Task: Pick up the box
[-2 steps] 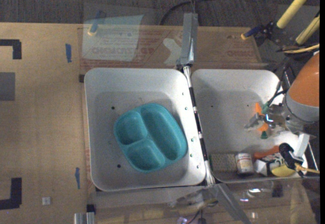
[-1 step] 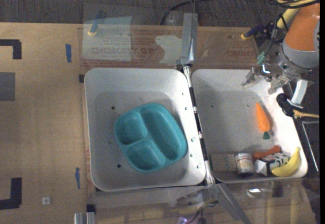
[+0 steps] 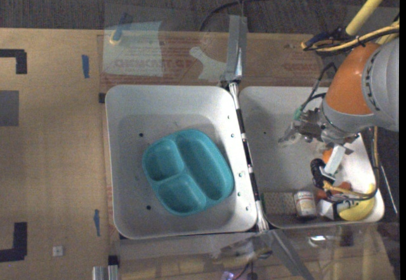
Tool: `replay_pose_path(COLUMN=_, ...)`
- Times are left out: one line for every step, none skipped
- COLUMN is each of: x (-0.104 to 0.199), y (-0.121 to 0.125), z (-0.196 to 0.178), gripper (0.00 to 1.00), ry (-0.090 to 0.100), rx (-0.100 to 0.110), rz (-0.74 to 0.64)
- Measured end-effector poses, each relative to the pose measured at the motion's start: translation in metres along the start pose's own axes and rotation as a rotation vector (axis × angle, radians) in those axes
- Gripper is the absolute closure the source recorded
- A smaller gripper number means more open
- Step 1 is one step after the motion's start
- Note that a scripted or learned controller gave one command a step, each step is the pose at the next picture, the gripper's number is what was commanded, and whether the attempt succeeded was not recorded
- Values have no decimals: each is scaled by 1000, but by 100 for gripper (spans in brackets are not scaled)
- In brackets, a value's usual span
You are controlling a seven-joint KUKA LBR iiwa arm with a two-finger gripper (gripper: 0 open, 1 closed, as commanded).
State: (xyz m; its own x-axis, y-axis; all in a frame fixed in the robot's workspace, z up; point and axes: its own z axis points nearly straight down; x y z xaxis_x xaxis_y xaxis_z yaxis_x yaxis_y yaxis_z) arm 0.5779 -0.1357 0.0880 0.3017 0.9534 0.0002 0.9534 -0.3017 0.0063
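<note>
The arm hangs over the right bin [image 3: 273, 139], probably to reach its cluttered near corner; the pincer [image 3: 303, 129] sits above that heap, and I cannot tell its state; which item is the box I cannot tell; the teal tray [image 3: 187, 173] lies left of this bin.

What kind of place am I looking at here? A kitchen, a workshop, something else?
Most likely a robotics lab or test bench. A grey and orange robot arm reaches over two white bins on a board marked with tape, cables trail on the floor, and a teal divided plate looks like practice material.
</note>
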Motion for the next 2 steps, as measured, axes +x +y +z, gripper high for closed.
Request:
replay_pose_path(x=-65, y=-64, z=0, gripper=0, ry=0, rx=-1, rz=-170)
replay_pose_path(x=-8, y=-24, z=-105, gripper=0, ry=-1, rx=6, rz=128)
